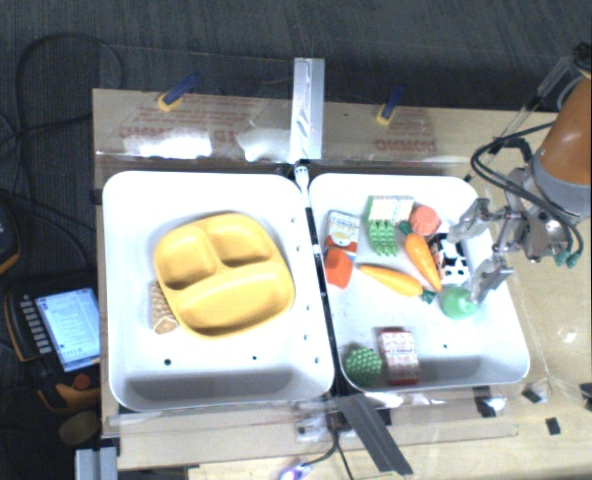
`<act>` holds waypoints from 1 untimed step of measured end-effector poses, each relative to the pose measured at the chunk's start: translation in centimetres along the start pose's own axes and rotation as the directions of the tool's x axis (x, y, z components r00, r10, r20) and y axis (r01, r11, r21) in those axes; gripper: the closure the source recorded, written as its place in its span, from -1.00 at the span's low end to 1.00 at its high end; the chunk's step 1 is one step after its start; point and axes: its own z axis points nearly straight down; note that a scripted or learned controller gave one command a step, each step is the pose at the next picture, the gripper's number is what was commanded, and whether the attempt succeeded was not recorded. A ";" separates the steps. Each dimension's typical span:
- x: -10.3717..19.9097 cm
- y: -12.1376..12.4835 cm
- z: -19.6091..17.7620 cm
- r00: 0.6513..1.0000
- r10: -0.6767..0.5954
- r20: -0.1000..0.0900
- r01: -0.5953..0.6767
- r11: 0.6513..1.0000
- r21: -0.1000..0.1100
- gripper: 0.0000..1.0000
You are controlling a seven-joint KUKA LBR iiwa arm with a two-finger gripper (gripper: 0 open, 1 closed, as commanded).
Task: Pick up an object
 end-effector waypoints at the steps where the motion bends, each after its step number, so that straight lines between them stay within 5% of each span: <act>1: -0.1 1.0 14.1 1.000 0.011 0.012 -0.012 1.000 0.004 -1.00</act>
